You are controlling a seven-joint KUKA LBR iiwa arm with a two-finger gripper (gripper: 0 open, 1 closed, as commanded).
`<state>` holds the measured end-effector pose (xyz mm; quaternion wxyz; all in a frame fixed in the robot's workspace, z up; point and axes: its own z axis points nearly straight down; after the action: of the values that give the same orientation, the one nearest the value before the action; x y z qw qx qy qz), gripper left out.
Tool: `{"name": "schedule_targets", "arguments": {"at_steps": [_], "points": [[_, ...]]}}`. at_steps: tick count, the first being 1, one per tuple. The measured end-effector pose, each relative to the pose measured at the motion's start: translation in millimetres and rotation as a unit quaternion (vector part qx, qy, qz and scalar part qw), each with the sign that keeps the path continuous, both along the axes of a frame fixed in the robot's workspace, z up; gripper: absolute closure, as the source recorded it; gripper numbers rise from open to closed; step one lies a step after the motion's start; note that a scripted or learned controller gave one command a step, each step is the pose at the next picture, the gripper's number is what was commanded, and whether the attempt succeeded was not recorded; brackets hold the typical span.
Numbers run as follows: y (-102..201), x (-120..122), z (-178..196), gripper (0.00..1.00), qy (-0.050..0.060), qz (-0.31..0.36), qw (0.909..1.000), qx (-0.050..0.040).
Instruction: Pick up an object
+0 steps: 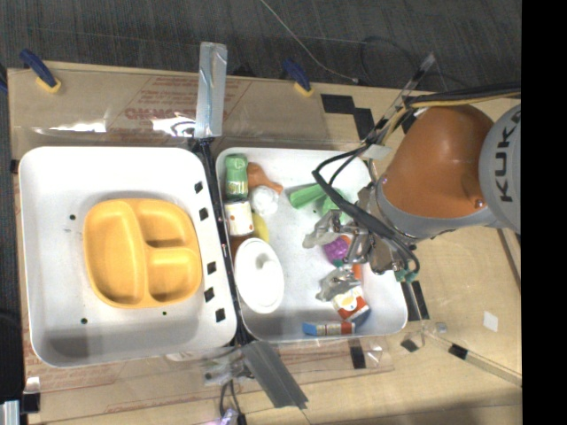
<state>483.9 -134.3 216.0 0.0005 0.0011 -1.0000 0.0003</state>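
Yellow divided tray (142, 251) in the left bin (35, 237), white bowl (259, 275) and green-capped bottle (236, 204) in the right bin (292, 330), gripper (341, 255) low over a purple object (336, 250), finger spread impossible to tell

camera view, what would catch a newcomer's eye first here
The yellow divided tray stands out most, lying alone in the left bin. Next is the arm's orange band, reaching in from the right over the right bin, with the gripper down among a clutter of small things. A white bowl sits near that bin's left side, below a green-capped bottle.
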Motion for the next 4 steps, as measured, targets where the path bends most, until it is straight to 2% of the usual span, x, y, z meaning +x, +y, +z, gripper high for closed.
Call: {"name": "schedule_targets", "arguments": {"at_steps": [1, 2, 3, 4], "points": [[-58, 23, -121, 0.00, -0.002, -0.023, 0.9997, 0.0000], [-73, 121, -123, 0.00, -0.003, -0.025, 0.9997, 0.0001], [-74, 56, -123, 0.00, -0.002, -0.091, 0.9958, 0.0004], [-74, 8, -123, 0.00, -0.002, -0.168, 0.9858, 0.0009]]}}
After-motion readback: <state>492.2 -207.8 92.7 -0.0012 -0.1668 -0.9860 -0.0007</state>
